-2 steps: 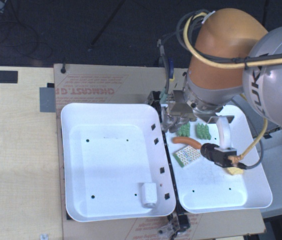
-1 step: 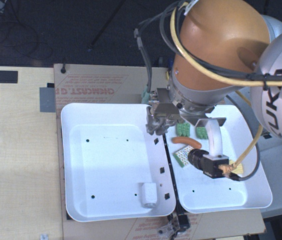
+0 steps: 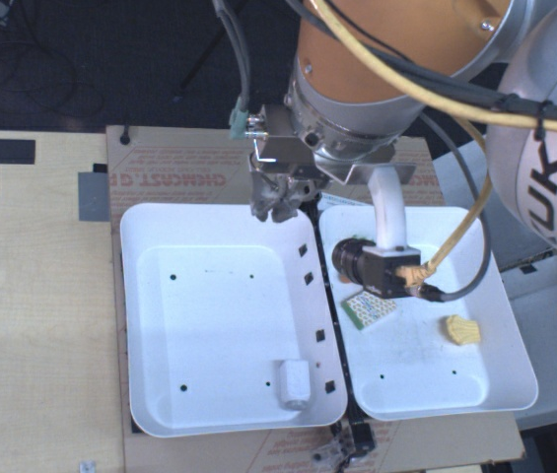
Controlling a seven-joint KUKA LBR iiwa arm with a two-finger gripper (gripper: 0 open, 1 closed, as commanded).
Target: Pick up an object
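My gripper (image 3: 280, 205) hangs under the big grey and orange arm, over the back rim where the two white bins meet. Nothing shows beneath it or in its grasp. A small white block (image 3: 293, 382) lies in the left bin (image 3: 150, 313) near its front right corner. In the right bin (image 3: 495, 382) a yellow lump (image 3: 462, 330) rests toward the right side. A green and white patterned card (image 3: 369, 309) lies near that bin's left middle. All three objects are well in front of the gripper.
A black cylindrical unit (image 3: 375, 264) on a white stalk, with a yellow cable, hangs from the arm over the right bin and partly covers the card. The divider (image 3: 322, 304) between the bins runs front to back. Brown cardboard lies under both bins.
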